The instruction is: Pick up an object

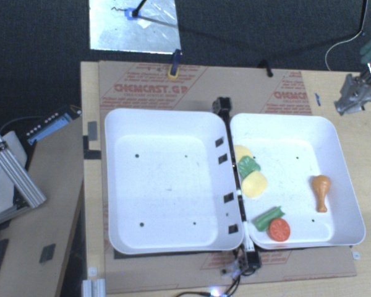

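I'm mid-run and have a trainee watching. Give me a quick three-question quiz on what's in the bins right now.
1. True or false: the drumstick lies in the left bin.
2. Which item sits closest to the front rim of the right bin? A) tomato B) yellow piece C) drumstick
3. Fill in: the end effector is off the bench's far ____ corner, away from the toys.

Key
1. False: it lies in the right bin, apart from the other toys.
2. A: the tomato lies by the front rim, next to a green vegetable.
3. right.
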You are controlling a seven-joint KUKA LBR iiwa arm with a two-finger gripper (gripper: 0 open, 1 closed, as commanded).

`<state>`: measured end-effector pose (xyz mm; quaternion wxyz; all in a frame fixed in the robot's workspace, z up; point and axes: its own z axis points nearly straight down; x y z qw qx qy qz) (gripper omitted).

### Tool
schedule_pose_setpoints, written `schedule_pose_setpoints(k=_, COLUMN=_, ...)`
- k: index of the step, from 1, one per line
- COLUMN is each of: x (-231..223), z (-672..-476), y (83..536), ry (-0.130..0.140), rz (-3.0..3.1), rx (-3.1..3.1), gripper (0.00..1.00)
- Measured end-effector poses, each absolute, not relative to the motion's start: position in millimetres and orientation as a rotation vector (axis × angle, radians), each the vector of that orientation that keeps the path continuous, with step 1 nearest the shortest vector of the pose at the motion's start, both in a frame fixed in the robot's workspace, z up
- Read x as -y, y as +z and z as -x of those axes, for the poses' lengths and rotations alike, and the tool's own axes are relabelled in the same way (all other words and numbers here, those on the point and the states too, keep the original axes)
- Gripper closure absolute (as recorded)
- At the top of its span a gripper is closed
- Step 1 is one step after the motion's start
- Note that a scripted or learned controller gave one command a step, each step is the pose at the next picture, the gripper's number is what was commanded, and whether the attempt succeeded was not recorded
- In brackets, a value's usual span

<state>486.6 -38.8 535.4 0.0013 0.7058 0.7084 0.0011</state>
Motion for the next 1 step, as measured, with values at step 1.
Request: schedule_pose_setpoints(k=1, x=38.7, z=-486.7, y=535.3, ry=0.003, rz=-2.215, rx=-2.224, gripper=0.00)
